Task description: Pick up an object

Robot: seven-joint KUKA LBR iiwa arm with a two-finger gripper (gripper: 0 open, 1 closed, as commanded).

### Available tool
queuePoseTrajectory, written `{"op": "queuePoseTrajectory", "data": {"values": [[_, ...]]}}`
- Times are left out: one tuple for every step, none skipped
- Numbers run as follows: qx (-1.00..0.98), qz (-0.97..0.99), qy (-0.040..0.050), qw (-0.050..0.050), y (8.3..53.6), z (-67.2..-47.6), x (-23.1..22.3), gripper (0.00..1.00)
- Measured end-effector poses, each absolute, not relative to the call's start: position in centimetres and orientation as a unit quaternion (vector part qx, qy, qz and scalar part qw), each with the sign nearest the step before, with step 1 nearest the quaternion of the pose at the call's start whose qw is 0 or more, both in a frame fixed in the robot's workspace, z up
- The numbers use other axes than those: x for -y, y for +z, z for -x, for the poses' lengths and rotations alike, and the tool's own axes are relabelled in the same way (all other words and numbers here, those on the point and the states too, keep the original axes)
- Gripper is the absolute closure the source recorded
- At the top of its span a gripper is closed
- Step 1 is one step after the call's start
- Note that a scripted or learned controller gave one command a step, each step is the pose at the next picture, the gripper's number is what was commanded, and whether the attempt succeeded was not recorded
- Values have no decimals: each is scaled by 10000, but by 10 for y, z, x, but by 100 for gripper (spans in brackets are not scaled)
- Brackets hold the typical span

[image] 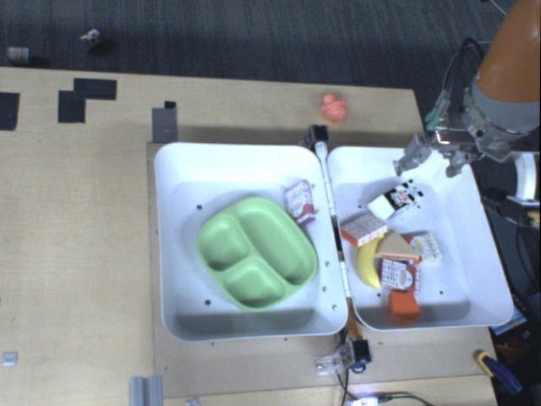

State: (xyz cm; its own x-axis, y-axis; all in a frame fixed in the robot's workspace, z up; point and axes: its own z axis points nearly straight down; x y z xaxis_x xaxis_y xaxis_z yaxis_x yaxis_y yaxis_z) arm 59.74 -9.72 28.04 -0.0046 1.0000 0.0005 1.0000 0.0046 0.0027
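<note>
Camera view is showing the gripper [433, 161] hovering over the right bin's [473, 218] far edge, fingers spread apart and gripping nothing. Lying near that bin's left wall are a banana [367, 265], small cartons [363, 227] and an orange block [403, 304]. Left bin [173, 227] is holding a green divided plate [256, 252].

Green divided plate [256, 252], yellow banana [367, 265], orange block [403, 303], white bins [173, 227].

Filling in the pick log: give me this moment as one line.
end effector: above right bin far edge, nothing held | banana, orange block: in right bin | green tray: left bin
</note>
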Motion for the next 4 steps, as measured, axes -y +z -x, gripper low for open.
{"op": "queuePoseTrajectory", "data": {"values": [[-7075, -7067, 2, 8, 196, -531, 152, 0], [-7083, -7058, 43, 60, 97, -548, 90, 0], [-7086, -7056, 53, 85, 108, -549, 91, 100], [-7087, -7055, 51, 83, 108, -549, 91, 0]]}}
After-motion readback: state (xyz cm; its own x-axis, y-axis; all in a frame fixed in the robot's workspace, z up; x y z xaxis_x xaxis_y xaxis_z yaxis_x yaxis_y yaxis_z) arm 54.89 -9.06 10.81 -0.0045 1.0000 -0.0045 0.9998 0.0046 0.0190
